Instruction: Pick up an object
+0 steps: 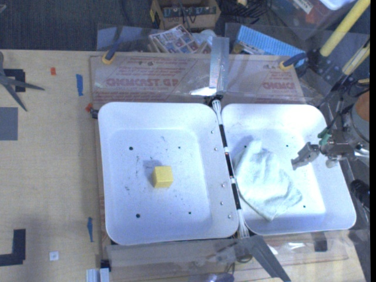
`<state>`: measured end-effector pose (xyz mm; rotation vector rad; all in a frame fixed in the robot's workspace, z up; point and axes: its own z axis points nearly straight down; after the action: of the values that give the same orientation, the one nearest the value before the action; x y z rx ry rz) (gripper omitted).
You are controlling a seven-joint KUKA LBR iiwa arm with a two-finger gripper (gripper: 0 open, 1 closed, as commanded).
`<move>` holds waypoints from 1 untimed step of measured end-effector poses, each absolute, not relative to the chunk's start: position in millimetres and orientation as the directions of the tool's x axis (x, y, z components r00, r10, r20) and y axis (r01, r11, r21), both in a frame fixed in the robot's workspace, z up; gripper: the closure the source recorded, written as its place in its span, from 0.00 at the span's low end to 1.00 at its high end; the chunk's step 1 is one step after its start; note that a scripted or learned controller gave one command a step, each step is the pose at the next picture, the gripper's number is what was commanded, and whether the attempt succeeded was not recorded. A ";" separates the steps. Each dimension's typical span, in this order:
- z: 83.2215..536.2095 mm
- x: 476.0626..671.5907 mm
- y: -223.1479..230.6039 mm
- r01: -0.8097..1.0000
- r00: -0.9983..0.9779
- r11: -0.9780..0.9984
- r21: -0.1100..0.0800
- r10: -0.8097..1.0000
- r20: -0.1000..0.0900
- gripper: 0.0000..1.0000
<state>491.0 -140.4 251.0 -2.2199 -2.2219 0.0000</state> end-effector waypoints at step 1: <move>166.3 591.8 -125.9 0.995 -0.099 0.099 0.003 0.995 -0.001 0.00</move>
<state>591.8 -125.9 166.3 -2.1104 -2.3311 -0.0021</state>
